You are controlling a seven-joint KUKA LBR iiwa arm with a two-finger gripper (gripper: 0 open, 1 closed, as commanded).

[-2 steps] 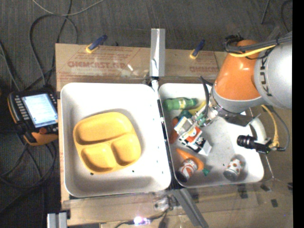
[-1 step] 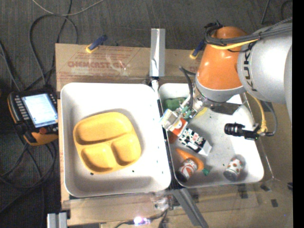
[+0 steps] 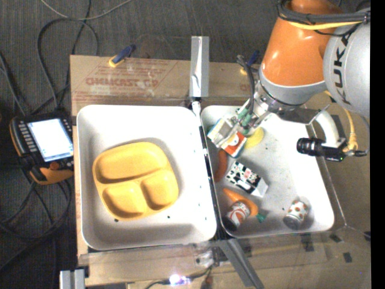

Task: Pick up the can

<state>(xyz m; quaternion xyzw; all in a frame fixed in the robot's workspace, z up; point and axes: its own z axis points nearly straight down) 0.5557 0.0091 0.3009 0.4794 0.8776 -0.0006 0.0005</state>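
A red and white can (image 3: pixel 238 214) lies on its side near the front wall of the right bin (image 3: pixel 328 188). A second small can (image 3: pixel 296 212), white with brown marks, rests at the front right of the same bin. My gripper (image 3: pixel 230 132) hangs over the bin's back left corner, well behind both cans and apart from them. A small white and red-orange piece (image 3: pixel 236 143) shows right at the gripper's tip; whether it is held I cannot tell.
A black and white patterned box (image 3: pixel 245 178) lies mid-bin, with a carrot (image 3: pixel 242 198) just in front of it. An orange item (image 3: pixel 222 160) lies along the left wall and a yellow one (image 3: pixel 257 138) near the gripper. The left bin (image 3: pixel 87 221) holds a yellow divided plate (image 3: pixel 136 178).
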